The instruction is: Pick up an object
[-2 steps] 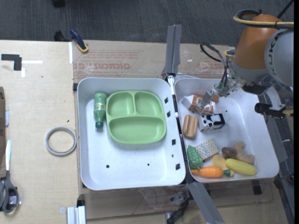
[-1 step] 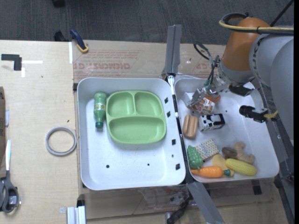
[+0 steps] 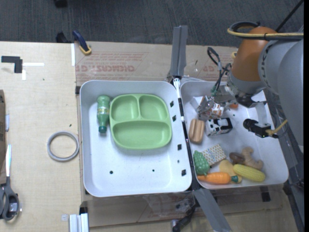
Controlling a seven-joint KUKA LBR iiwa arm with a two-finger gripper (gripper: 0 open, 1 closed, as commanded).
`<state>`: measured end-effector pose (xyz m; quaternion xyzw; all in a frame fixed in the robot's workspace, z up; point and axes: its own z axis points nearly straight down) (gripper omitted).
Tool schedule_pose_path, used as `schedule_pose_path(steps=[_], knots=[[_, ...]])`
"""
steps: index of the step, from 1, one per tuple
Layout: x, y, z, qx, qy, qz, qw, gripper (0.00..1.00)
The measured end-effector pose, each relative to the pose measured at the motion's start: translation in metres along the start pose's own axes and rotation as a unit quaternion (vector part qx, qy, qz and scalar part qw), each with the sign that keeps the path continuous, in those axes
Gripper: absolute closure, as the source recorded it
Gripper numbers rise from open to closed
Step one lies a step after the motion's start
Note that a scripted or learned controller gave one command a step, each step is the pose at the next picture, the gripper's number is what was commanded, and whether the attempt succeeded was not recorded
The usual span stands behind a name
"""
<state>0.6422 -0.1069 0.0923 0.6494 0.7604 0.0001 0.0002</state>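
A pale wooden bench [image 3: 38, 110] stands on dark grey carpet [image 3: 145, 8], evenly lit.

Green divided plate [image 3: 140, 121], green bottle [image 3: 103, 112], orange carrot [image 3: 216, 178], yellow corn [image 3: 249, 172]

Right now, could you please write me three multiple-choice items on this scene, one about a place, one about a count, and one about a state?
1. Where does the green bottle lie?
A. In the left bin, left of the green tray
B. In the right bin, beside the corn
C. On the bench by the tape ring

2. How many compartments does the green tray have?
A. Two
B. Three
C. Five

3. Where is the hand?
A. Over the right bin, among the toys
B. Over the left bin, on the tray
C. Over the bare bench, left of both bins

Answers:
1. A, since the bottle rests on the left bin floor against the tray's left edge.
2. B, since two small sections sit above one wide one.
3. A, since it hangs in the right bin above the cow toy.
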Motion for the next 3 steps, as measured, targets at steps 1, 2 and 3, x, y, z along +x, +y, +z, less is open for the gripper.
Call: schedule_pose_path(steps=[1,2,3], knots=[[-0.001,-0.002,-0.009,0.005,0.001,0.0,1.0,1.0],[0.046,0.022,-0.098,0.006,0.0,0.031,0.9995,1.0],[0.045,0.021,-0.105,0.009,0.0,0.03,0.9995,1.0]])
